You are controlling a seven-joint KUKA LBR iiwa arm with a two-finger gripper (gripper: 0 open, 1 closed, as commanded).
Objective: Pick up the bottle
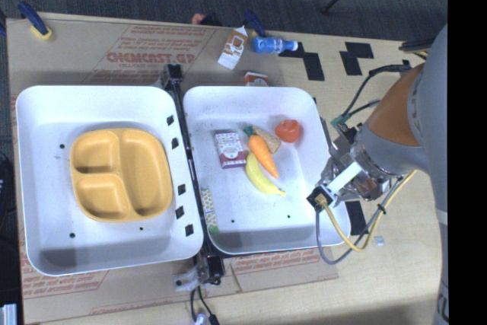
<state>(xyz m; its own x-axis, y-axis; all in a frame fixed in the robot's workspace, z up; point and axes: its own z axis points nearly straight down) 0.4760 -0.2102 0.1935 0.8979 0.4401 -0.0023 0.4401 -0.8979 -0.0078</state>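
The bottle (pixel 268 46) is small and blue, and it lies on its side on the bench behind the right bin (pixel 228 240), outside both bins. My gripper (pixel 344 173) hangs over the right rim of the right bin, well in front of and to the right of the bottle. The grey wrist with its orange band covers most of the gripper from above. Nothing shows held beneath it.
The right bin holds a maroon packet (pixel 229 148), a carrot (pixel 262 154), a banana (pixel 261 177) and a red round fruit (pixel 288 130). A yellow divided plate (pixel 120 172) sits in the left bin (pixel 30 164). A small carton (pixel 232 48) lies beside the bottle.
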